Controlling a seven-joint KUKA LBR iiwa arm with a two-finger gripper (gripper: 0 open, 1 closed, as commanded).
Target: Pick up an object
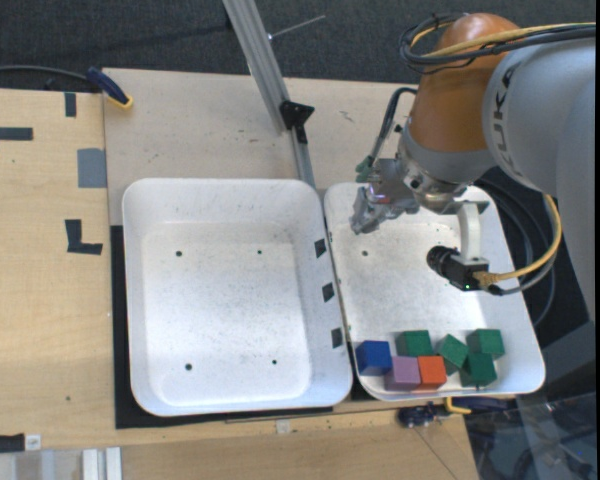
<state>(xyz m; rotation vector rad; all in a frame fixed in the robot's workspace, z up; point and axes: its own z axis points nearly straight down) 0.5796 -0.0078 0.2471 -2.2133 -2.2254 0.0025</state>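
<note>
Wooden desk (40,298) is carrying two shallow white bins side by side, and we are reading the scene from its left. We are seeing the left bin (225,193) holding no objects. Moving right, the right bin (500,268) is holding a cluster of small blocks along its near edge: a blue block (373,356), a purple block (406,371), an orange block (432,370) and several green blocks (468,352), all touching or just beside one another. The tool (367,215) is hanging over the far left part of the right bin, well apart from the blocks, and nothing is sitting in it; we cannot tell its opening from this angle. We are judging that the approach step is in hand. The next move is calling for travel toward the near edge, then a descent onto a block at the cluster's rim, since the tight packing is leaving little room.
</note>
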